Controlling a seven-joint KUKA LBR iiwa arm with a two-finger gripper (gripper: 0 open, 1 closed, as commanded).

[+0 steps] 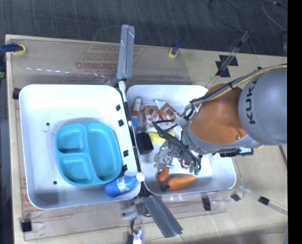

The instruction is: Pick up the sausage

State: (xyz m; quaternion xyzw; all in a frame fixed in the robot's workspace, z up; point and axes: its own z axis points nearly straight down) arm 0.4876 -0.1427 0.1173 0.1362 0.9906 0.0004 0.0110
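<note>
The sausage is a short red-brown piece near the front edge of the right bin; only its lower end shows. My gripper hangs right over it, its metal tip reaching down to the sausage's top end. I cannot make out whether it touches the sausage. The grey arm with its orange band covers the right half of this bin.
An orange carrot lies just right of the sausage. A black block, a yellow item, a small bottle and a brown patterned packet crowd the bin's left. The left bin holds a blue divided tray and a blue bottle.
</note>
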